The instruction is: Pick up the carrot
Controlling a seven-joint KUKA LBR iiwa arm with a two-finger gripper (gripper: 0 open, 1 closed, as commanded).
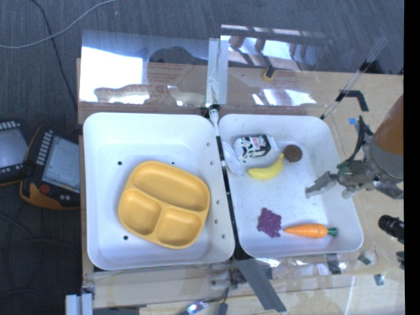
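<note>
Just below the pincer (323, 184), toward the bin's near edge, lay the carrot (308, 230), untouched. Whether the pincer stood spread or pressed together could not be told. With purple grapes (268, 222) beside the carrot, a descent too far leftward might have caught those instead.

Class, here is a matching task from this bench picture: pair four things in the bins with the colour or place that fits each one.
Things:
1. carrot
2. banana
3. grapes
4. divided plate

Descriptions:
A. purple, just left of the carrot
B. yellow, in the left bin
C. orange with a green top, near the right bin's front edge
D. yellow, beside the black-and-white carton

Pairs: 1-C, 2-D, 3-A, 4-B
</note>
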